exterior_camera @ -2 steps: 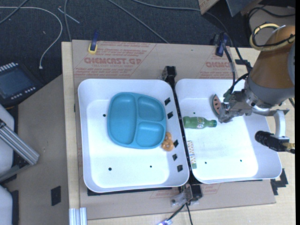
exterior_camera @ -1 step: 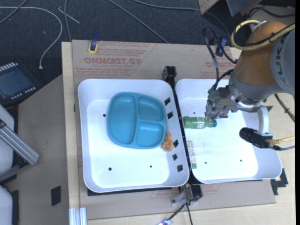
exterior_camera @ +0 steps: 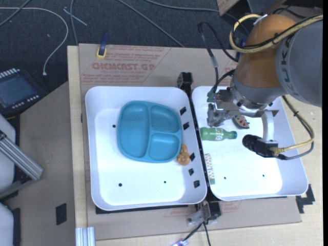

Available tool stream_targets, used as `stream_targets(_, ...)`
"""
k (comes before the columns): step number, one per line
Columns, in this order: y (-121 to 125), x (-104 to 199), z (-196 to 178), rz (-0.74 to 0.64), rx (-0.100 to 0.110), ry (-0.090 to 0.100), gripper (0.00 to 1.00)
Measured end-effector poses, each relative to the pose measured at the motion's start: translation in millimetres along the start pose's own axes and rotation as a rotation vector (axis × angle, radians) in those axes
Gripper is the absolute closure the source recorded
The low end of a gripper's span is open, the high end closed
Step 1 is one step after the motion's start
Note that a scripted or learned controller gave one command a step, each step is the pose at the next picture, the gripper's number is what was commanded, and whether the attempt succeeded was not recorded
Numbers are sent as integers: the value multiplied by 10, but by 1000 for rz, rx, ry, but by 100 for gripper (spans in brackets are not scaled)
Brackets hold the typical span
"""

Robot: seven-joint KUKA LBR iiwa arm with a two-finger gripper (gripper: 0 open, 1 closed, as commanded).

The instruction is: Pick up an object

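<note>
Approach step: gripper (exterior_camera: 216,118) hovers above green bottle (exterior_camera: 218,134), right of centre; jaw state unreadable. Next: descend, close.

A blue, divided plastic plate (exterior_camera: 149,131) lies in the left white bin (exterior_camera: 102,178), a small tan lump (exterior_camera: 183,157) touching its 4 o'clock edge. In the right white bin (exterior_camera: 256,183), the grey metal gripper (exterior_camera: 218,118) hangs just at 12 o'clock of a green plastic bottle (exterior_camera: 217,134) lying flat.

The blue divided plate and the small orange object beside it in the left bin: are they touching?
Touching. The camera view shows the orange object pressed against the blue plate at its lower right rim, with no white bin floor between them.
</note>
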State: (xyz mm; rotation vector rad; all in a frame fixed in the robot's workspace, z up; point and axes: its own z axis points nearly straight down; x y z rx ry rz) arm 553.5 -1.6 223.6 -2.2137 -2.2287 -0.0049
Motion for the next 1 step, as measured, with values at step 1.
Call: stream_targets(1, 30, 573, 77, 0, 2, 0, 100)
